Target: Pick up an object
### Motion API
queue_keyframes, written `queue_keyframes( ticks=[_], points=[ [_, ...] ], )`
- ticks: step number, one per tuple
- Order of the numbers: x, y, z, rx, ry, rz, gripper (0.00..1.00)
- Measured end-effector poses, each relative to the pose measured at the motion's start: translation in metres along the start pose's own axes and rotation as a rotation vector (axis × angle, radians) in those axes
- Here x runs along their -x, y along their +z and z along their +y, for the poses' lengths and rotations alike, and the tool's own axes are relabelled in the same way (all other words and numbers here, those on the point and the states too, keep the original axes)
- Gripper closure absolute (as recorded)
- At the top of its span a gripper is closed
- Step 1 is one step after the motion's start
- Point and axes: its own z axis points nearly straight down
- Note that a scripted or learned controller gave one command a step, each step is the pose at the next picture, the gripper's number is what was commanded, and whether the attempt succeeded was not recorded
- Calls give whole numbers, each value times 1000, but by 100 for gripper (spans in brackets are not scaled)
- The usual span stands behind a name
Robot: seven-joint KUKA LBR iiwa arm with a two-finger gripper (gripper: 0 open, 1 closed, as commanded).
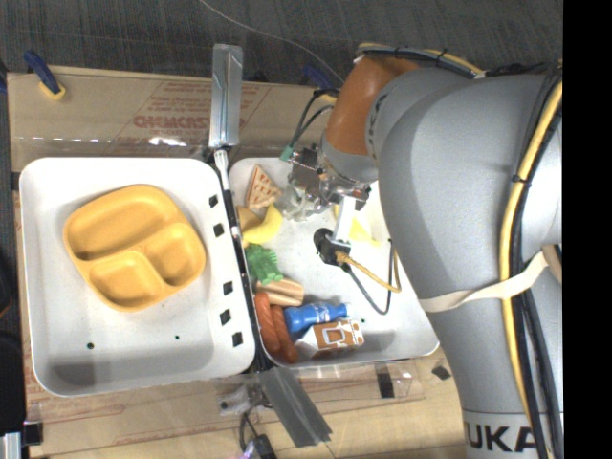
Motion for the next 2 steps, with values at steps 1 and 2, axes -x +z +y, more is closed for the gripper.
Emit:
queue_keyframes(
  ticks=[1,2],
  points=[
    [24,10,-68,4,252,1,100],
    [29,-148,-81,14,320,5,100]
  ],
)
